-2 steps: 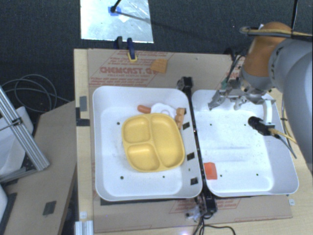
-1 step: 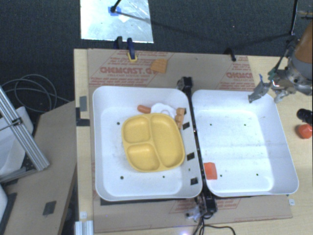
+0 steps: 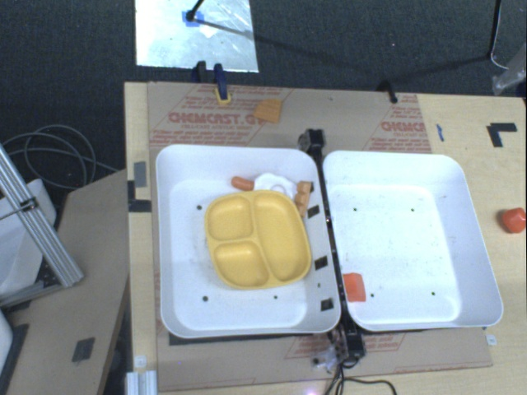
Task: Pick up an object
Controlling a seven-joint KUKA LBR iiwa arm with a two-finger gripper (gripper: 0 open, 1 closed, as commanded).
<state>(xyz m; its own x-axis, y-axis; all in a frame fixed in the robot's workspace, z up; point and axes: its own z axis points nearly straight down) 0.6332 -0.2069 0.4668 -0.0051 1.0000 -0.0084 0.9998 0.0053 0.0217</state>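
A cardboard-topped bench bore two white bins. The left bin held a yellow divided tray, a small orange piece and a white cup; an orange block lay in the right bin. That isolated block seemed the easiest target, best approached straight down.

We look down from a single camera fixed above the bench, tilted so the far edge lies at the top. Both white bins fit in frame, the left bin and the right bin side by side. Dark floor shows beyond.
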